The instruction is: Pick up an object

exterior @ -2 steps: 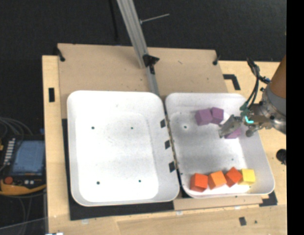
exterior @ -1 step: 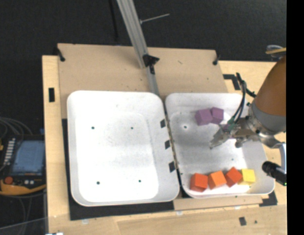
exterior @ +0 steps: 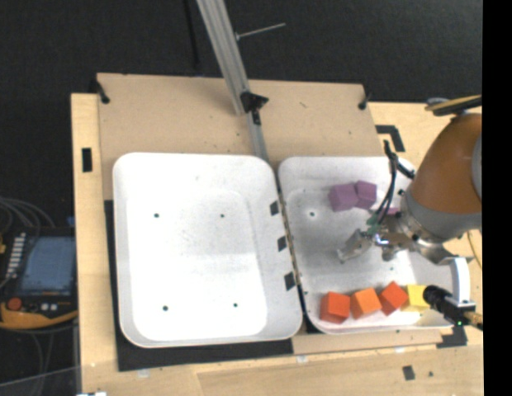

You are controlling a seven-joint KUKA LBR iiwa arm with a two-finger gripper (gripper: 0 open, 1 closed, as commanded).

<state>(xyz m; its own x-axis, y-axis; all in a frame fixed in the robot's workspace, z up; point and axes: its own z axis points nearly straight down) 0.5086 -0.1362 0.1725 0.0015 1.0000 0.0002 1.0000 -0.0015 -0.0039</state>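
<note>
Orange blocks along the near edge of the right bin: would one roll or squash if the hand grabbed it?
The orange blocks look flat-faced and sharp-edged, so probably stiff and unlikely to roll. They sit packed in a row by a yellow block, so a push would likely nudge the neighbours.

A pale wooden bench (exterior: 231,114) stands on a dark floor (exterior: 41,40) – the floor looks almost black. A metal pole (exterior: 227,44) rises slanted from the bench's far side. At left, cables (exterior: 16,213) lie near a handheld control pendant (exterior: 37,275) with a blue screen.
</note>
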